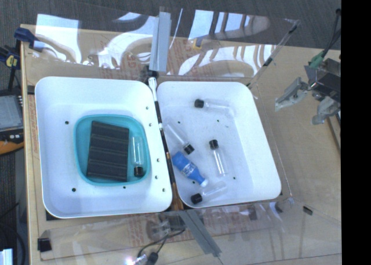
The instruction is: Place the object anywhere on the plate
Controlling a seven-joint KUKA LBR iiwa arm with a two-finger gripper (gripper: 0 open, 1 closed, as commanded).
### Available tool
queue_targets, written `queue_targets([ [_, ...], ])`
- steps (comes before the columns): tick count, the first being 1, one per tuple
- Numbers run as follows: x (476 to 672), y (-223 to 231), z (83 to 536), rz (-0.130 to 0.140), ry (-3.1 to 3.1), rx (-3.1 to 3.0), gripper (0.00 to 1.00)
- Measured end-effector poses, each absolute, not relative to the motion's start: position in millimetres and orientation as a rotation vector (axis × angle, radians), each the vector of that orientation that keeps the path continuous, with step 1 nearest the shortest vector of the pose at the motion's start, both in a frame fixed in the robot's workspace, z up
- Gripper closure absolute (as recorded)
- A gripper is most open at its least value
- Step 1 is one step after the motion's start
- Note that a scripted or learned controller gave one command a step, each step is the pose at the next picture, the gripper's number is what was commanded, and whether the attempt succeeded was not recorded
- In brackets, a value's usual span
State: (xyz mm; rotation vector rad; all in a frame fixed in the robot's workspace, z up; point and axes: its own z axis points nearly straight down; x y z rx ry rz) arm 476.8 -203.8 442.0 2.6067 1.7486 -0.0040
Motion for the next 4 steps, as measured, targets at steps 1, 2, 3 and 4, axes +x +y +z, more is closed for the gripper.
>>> queue_targets([
  [1,480.5,-203.4,442.4,0.0,1.583,2.708,0.0],
  [2,476.9,-201.8,441.6,-0.003,1.388,2.815,0.0],
  [3,475.8,-190.9,222.6,-0.008,1.488,2.771,0.0],
  [4,483.0,-204.1,319.0,-0.002,1.414,2.807,0.0],
])
